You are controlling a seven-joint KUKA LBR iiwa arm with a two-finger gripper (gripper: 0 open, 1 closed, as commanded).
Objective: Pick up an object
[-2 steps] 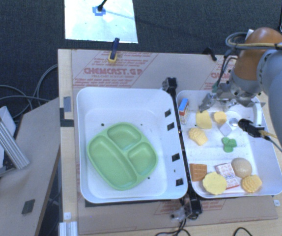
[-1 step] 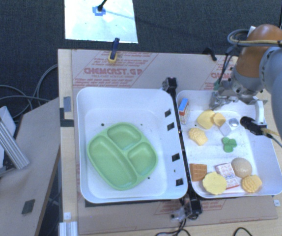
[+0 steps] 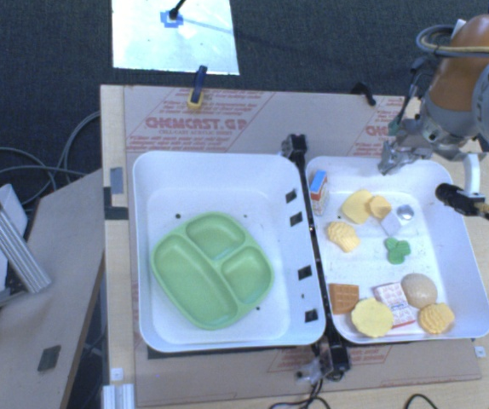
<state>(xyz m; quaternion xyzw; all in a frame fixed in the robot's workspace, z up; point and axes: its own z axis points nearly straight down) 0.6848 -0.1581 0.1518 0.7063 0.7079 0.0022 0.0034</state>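
The right bin (image 3: 459, 262) holds several toy foods: a small white carton (image 3: 318, 190), a yellow cheese wedge (image 3: 357, 204), a corn-like piece (image 3: 342, 235), a green broccoli (image 3: 396, 248), an orange cracker (image 3: 343, 297), a yellow round slice (image 3: 371, 318), a red-and-white packet (image 3: 394, 301), a beige bun (image 3: 418, 290) and a ridged yellow biscuit (image 3: 436, 318). My gripper (image 3: 391, 162) hangs over the far edge of this bin, above and behind the cheese. Nothing is seen in its grasp.
The left bin (image 3: 168, 173) carries a green divided plate (image 3: 212, 268). A black hinge strip (image 3: 306, 237) runs between the bins. A pale sheet (image 3: 175, 24) lies beyond the bench, cables trail at left, and the arm's orange band (image 3: 483, 37) stands at the upper right.
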